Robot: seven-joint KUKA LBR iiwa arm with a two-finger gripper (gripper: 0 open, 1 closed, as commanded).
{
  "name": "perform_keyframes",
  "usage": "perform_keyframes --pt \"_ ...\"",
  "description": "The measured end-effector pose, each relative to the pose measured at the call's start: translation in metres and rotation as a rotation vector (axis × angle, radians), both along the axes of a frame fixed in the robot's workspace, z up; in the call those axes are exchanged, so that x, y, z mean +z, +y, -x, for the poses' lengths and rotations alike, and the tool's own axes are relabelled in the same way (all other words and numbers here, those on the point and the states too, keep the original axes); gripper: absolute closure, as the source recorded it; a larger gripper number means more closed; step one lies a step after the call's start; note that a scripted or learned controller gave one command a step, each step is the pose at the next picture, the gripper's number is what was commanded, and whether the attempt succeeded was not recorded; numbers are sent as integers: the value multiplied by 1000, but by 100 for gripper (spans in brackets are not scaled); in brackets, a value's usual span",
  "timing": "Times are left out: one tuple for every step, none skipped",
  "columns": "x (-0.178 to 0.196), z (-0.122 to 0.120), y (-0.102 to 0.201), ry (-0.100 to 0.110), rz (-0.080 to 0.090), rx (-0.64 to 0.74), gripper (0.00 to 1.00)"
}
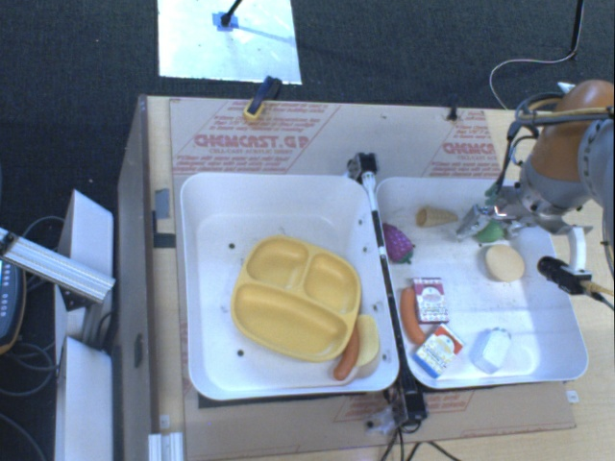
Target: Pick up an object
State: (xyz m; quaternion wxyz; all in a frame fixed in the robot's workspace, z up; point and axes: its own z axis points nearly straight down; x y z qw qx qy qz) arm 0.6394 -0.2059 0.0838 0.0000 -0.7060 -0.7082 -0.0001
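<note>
Nearest the camera, along the front edge of the left bin (207,257), a sausage (347,353) lay beside a pale yellow oval piece (368,342), both just touching the front right corner of a yellow divided tray (296,296) that filled the middle of that bin. Across the dividing wall, the right bin (548,353) carried a scatter of small things: a purple bunch of grapes (398,243) against the wall, an orange carrot-like stick (411,315), a red and white carton (430,299), a blue and white packet (437,351), and a pale clear cup (492,348) near the front right. Farther back lay an ice cream cone (435,217) and a cream-coloured round piece (504,262).

At the back right of that bin the hand (490,221) sat low, with something green (492,230) at its tip; whether its fingers were spread or pressed together, or pinching the green thing, could not be told. The cream round piece lay just in front of the hand, and the cone just to its left. Both bins rested on the table (288,133).
</note>
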Motion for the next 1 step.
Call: perform_keyframes --pt "1 44 5 -2 1 -2 0"
